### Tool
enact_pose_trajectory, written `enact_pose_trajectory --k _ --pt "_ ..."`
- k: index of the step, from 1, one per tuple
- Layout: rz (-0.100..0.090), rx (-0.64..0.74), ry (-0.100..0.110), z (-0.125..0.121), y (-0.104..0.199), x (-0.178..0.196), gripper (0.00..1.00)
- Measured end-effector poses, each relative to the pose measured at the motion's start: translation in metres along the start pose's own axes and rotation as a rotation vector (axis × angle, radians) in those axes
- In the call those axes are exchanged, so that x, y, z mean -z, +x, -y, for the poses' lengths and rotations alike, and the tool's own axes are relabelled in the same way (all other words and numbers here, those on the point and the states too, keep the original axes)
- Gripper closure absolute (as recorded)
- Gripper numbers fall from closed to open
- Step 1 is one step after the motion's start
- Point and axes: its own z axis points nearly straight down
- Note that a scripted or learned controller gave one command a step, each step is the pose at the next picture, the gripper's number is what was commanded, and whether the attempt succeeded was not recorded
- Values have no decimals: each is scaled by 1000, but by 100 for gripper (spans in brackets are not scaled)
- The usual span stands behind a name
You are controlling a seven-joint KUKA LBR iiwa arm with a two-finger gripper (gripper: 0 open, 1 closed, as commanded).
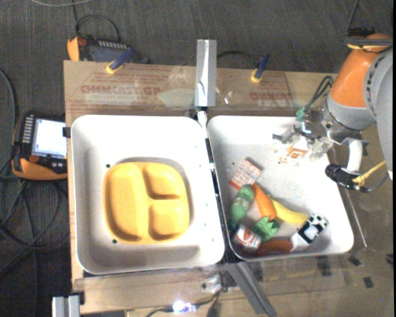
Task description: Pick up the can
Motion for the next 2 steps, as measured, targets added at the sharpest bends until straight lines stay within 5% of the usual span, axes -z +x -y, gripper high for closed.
enact_pose_trajectory --k 1,2 --pt "-1 -48 -3 -15 1 -63 0" --pt "-14 -87 6 -55 4 -67 0"
